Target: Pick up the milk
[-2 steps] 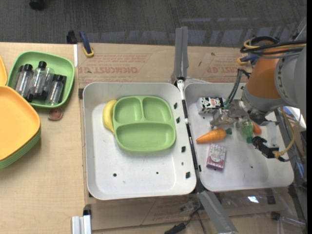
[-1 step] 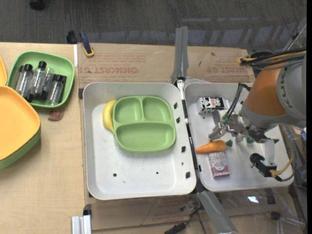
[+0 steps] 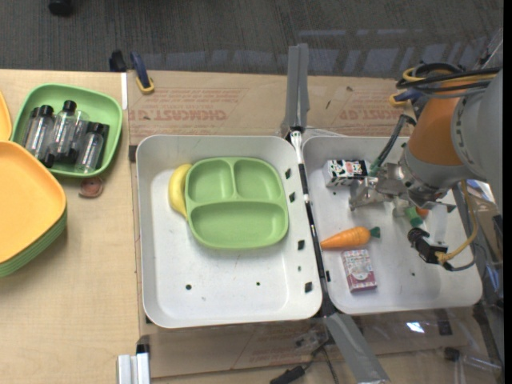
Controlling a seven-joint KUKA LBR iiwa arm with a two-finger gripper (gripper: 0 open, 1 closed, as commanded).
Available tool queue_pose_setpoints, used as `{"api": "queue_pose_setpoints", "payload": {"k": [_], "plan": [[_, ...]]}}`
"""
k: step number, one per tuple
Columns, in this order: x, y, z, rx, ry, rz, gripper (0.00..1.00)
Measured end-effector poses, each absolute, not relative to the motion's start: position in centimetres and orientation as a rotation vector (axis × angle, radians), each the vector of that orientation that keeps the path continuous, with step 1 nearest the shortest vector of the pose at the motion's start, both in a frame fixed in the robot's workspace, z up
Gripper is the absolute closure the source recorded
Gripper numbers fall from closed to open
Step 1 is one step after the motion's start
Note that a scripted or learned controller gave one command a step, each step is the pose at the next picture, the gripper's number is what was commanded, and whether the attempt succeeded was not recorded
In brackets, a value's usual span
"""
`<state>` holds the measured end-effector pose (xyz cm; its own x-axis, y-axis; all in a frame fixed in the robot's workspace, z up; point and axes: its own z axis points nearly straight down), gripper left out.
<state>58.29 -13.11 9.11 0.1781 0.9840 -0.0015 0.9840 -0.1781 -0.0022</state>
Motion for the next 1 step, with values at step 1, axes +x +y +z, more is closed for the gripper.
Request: {"api": "queue_pose_setpoints", "payload": {"k": [1], "plan": [[63.53,-11.02,9.20,-2.334,-2.095,0.016,0.00]]}}
